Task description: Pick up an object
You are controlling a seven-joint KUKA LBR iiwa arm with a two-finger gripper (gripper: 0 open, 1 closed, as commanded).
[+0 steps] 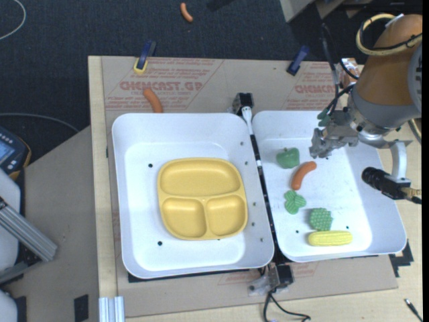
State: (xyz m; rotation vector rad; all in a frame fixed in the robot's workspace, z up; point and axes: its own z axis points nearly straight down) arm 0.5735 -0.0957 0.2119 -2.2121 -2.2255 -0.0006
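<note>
The right bin (375,230) holds a green pepper (289,157), an orange sausage (303,174), a green leafy piece (293,202), a green broccoli-like piece (320,218) and a yellow corn cob (329,238). My gripper (324,145) hangs over the upper part of this bin, just right of the pepper and above the sausage's upper end. Nothing shows between its tips.
The left bin (134,180) carries a yellow compartment tray (201,198). Another orange sausage (153,100) lies on the cardboard behind the left bin. A third small one (186,11) lies on the dark floor beyond. Clamps (143,57) hold the board's far edge.
</note>
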